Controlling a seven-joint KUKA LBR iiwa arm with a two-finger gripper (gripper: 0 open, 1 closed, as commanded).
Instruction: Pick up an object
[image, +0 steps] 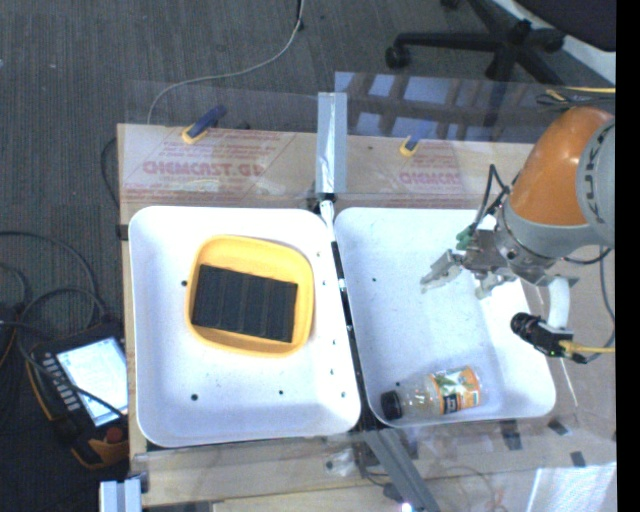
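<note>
A small plastic bottle (437, 392) with a dark cap and an orange label lies on its side near the front wall of the right bin (400, 250). My gripper (459, 281) hangs over the middle-right of that bin, well behind the bottle and apart from it. Its fingers (436, 273) are spread open with nothing between them. In the left bin (160, 390) sits a yellow dish (205, 255) holding a flat black ribbed block (245, 303).
A raised divider (340, 290) separates the two bins. The grey and orange arm (565, 185) comes in over the right bin's far right corner, with a black fitting (535, 332) at the right wall. A tablet (88, 372) and cables lie on the floor at left.
</note>
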